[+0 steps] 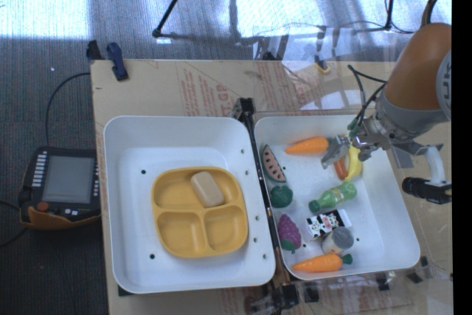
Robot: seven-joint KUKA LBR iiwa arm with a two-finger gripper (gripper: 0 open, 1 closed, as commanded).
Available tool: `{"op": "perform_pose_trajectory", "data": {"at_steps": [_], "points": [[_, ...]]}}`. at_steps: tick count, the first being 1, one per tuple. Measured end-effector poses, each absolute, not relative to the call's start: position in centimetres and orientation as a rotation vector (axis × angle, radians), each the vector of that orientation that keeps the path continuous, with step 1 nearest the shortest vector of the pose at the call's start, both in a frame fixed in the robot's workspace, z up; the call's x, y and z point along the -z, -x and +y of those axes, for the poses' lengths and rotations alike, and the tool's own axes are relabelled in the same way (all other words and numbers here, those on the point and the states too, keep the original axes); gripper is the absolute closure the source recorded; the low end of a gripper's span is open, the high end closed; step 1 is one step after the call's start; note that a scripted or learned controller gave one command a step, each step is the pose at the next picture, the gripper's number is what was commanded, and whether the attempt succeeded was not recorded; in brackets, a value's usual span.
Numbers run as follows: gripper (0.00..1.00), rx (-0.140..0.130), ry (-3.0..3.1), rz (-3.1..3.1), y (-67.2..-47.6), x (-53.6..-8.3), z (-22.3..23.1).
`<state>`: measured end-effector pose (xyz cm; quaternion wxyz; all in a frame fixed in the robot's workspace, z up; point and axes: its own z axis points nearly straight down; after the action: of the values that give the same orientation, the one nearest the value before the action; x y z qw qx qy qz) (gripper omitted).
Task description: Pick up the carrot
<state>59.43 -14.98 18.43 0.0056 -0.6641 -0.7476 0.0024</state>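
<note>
The carrot [307, 146], orange and tapered, lies just left of the gripper [341, 151]. Whether the gripper is wide or narrow cannot be told.

Glossy plastic carrot [307, 146], smooth white plastic bins [133, 151] — matt yellow tray [166, 197], bare wooden bench [184, 85]

I count two carrots [307, 146] [321, 262], two bins [125, 151] [398, 225], one yellow plate [166, 188] and one green bottle [333, 196].

Banana [355, 164] and green bottle [333, 196] crowd the upper carrot [307, 146]; its left lies open.
</note>
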Motion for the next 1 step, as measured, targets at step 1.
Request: {"op": "perform_pose_trajectory", "data": {"at_steps": [1], "points": [[0.0,-0.006,2.267,-2.163,-64.3,-13.43,-15.7]]}}
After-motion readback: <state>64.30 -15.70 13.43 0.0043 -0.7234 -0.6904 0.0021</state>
